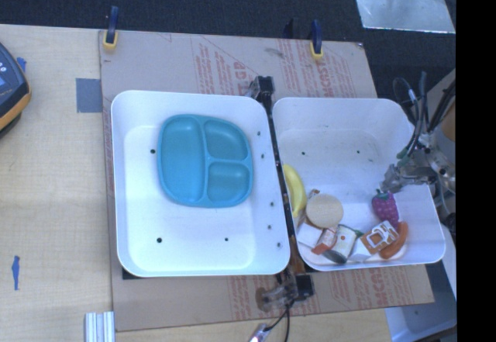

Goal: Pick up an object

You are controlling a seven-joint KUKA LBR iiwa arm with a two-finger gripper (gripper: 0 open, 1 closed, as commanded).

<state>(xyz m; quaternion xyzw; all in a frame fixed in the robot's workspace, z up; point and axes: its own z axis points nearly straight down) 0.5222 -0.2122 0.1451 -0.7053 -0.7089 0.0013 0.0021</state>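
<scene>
My gripper (400,176) reaches in from the right edge over the right bin (341,119), its tip low near the bin's right wall. Just below and in front of it lies a purple grape-like toy (385,207); whether the two touch I cannot tell. A yellow banana (294,189) lies along the bin's left wall. Beside it sits a round tan bun (324,210). Along the front wall are a small can (339,243), a white box (310,237) and an orange piece with a white label (387,240).
The left bin (139,243) holds a blue divided plate (205,160). A black clamp (263,87) sits between the bins at the back. Cables (415,100) hang near the arm at the right. A yellow-edged device (11,88) lies at the far left.
</scene>
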